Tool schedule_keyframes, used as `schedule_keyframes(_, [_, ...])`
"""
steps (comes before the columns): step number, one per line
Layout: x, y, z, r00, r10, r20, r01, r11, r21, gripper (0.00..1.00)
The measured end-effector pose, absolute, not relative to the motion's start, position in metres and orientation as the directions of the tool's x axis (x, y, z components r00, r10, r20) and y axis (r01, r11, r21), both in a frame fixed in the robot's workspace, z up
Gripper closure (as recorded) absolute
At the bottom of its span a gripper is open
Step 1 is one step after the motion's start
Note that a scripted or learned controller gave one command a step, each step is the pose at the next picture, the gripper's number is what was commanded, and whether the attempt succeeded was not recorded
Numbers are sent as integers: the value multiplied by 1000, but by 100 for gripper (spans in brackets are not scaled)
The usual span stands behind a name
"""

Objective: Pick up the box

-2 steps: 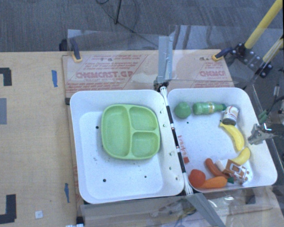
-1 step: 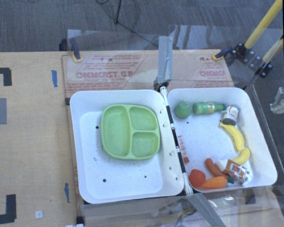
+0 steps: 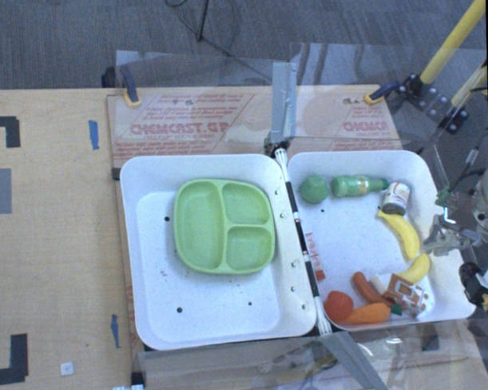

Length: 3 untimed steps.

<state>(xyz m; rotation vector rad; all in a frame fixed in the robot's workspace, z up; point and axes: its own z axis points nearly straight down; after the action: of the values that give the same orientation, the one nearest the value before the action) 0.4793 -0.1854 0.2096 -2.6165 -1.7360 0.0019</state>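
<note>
The box (image 3: 404, 292) is small, orange and white. It lies in the near right corner of the right bin (image 3: 350, 250), between a sausage (image 3: 365, 287) and the bin's right wall. A yellow banana piece (image 3: 415, 268) rests just above it. At the bin's right rim, grey metal parts of my gripper (image 3: 447, 233) hang over the edge. They are up and to the right of the box and apart from it. Nothing shows in the gripper.
The right bin also holds a green ball (image 3: 313, 188), a green bottle (image 3: 357, 185), a small jar (image 3: 396, 198), a long banana (image 3: 402, 231), a tomato (image 3: 338, 305) and a carrot (image 3: 370, 313). A green divided plate (image 3: 224, 226) sits in the left bin (image 3: 150, 265).
</note>
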Motion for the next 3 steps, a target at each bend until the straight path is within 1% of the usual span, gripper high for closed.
schedule_keyframes(1, [501, -155, 166, 566, 825, 0, 825, -566, -6, 100])
schedule_keyframes(2, [542, -165, 150, 812, 583, -2, 583, -812, -2, 100])
schedule_keyframes(3, [601, -74, 185, 736, 677, -2, 677, -736, -2, 100])
